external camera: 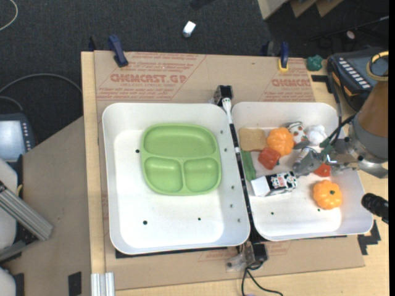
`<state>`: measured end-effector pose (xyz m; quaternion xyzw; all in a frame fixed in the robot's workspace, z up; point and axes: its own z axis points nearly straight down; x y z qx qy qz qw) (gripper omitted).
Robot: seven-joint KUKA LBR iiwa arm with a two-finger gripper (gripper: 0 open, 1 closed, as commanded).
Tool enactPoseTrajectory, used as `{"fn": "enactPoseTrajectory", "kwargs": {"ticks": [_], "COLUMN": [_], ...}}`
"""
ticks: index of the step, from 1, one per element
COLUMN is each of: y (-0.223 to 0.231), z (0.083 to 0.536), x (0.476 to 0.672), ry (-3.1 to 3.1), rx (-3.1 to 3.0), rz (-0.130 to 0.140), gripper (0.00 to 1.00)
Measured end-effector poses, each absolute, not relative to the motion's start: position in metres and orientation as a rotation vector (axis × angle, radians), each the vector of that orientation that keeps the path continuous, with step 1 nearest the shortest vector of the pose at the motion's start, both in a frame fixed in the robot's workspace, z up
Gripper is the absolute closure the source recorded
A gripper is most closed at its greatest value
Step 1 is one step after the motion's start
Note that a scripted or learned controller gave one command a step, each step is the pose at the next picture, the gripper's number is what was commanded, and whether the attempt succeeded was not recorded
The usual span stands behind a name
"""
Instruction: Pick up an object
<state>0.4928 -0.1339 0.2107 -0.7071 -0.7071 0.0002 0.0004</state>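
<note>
My gripper (307, 161) hangs low over the middle of the right bin (296, 227), reaching in from the right. Toys lie around it. An orange pumpkin-like toy (281, 140) and a red piece (269, 158) sit just to its left. A black-and-white box (278, 182) lies below and left of it. A second orange pumpkin (327, 194) rests to its lower right, and a small red piece (323, 170) lies right beside it. Nothing shows as held.
A tan block (250, 138), a green strip (248, 164) and small white toys (315, 133) also lie in the right bin. The left bin (123, 214) holds a green divided plate (181, 158). Clamps (116, 49) grip the board's far edge.
</note>
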Motion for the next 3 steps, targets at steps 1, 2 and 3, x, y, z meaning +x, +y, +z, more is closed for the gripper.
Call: {"fn": "enactPoseTrajectory", "kwargs": {"ticks": [1, 2, 3], "y": [-0.117, -0.108, -0.103], "z": [0.111, 0.1, 0.099], "x": [0.51, 0.571, 0.664], "ry": [-2.229, -2.234, -2.195], "rx": [-2.229, -2.227, -2.207], "rz": [-0.013, -0.013, 0.041], "gripper": [0.0, 0.0, 0.0]}}
